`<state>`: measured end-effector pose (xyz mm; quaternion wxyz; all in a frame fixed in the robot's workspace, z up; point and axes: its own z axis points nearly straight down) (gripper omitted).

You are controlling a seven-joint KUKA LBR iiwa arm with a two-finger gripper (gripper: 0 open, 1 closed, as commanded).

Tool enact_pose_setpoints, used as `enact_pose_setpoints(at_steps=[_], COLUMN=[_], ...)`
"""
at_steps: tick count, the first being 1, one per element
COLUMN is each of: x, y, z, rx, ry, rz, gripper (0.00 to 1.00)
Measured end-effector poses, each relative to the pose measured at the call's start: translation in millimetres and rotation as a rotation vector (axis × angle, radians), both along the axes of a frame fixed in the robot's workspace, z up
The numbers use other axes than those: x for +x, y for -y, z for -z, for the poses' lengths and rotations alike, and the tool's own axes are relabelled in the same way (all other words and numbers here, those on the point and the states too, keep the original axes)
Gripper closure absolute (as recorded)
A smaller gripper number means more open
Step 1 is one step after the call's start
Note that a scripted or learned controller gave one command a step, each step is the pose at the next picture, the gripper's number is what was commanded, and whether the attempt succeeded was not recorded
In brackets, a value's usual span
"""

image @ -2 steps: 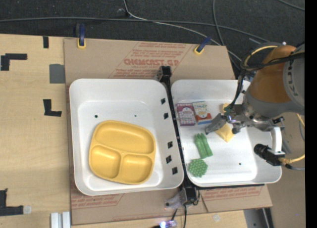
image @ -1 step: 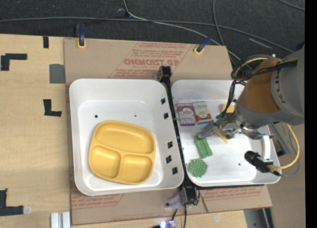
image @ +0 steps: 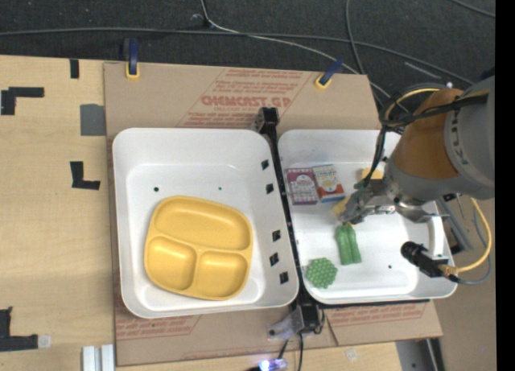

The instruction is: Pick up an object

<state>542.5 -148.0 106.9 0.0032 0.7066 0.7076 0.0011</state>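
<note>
My gripper [image: 352, 210] hangs low in the right bin [image: 402, 285], its tip just above the upper end of a green oblong object [image: 348, 245]. A green round textured object [image: 322, 272] lies near the bin's front left. Two small boxes sit at the bin's back left: a purple-and-white one [image: 302, 185] and a yellow, white and red one [image: 327, 182]. A small yellow piece [image: 368, 174] peeks out beside the arm. Nothing shows between the fingers.
The left bin [image: 133, 160] holds a yellow divided plate [image: 198, 246]. The grey arm with its orange band [image: 426, 148] covers the right bin's back right. Cables run along the bench's right side and behind the bins.
</note>
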Motion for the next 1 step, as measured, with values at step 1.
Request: enact_pose_setpoints(at_steps=[1], x=[-0.3], y=[-3.1], z=[-42.4], rx=[0.002], ry=[-0.004], rz=[0.0], gripper=[1.0])
